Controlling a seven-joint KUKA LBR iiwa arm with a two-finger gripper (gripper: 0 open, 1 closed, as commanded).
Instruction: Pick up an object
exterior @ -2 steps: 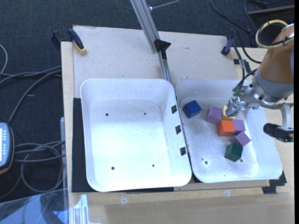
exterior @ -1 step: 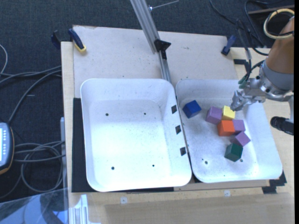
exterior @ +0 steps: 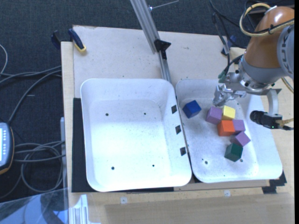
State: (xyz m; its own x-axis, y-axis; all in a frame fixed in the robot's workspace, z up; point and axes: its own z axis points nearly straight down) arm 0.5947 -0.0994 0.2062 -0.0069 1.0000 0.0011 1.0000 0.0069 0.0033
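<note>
The right bin (exterior: 261, 167) holds several small blocks: a blue cube (exterior: 191, 108), a purple one (exterior: 214, 115), a yellow one (exterior: 229, 112), an orange one (exterior: 227, 127), two more purple ones (exterior: 238, 124) (exterior: 242, 138) and a dark green one (exterior: 233, 151). My gripper (exterior: 223, 97) hangs over the bin's upper part, just above the purple and yellow blocks. Nothing shows between its tips.
The left bin (exterior: 93, 97) lies beside the right one. A slanted metal pole (exterior: 145, 17) rises from the bench behind the bins. A yellow-and-blue clamp (exterior: 77, 40) sits at the bench's far left corner. Cables lie on the floor to the left.
</note>
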